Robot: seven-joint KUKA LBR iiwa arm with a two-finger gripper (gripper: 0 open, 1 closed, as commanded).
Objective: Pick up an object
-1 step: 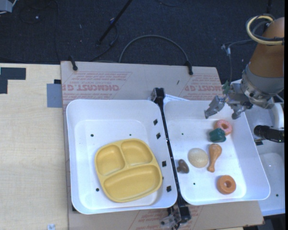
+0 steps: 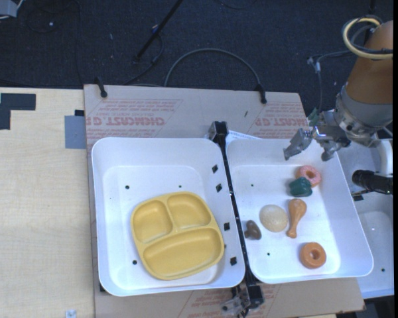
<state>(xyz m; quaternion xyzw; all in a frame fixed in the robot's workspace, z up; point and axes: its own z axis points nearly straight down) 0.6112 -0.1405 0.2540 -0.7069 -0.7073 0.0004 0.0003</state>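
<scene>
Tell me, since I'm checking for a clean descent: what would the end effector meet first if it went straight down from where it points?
Probably the pink donut, just below the open end effector; the green toy lies beside it. Depth is unclear.

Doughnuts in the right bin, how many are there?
2. A pink doughnut lies near the far right, touching a green toy; an orange doughnut lies near the front right corner. None looks hidden.

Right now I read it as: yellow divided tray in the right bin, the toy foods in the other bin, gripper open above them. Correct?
Not quite. The yellow divided tray lies in the left bin, as the camera view shows. The toy foods, among them the drumstick and orange doughnut, are in the right bin, with the gripper open above them.
</scene>
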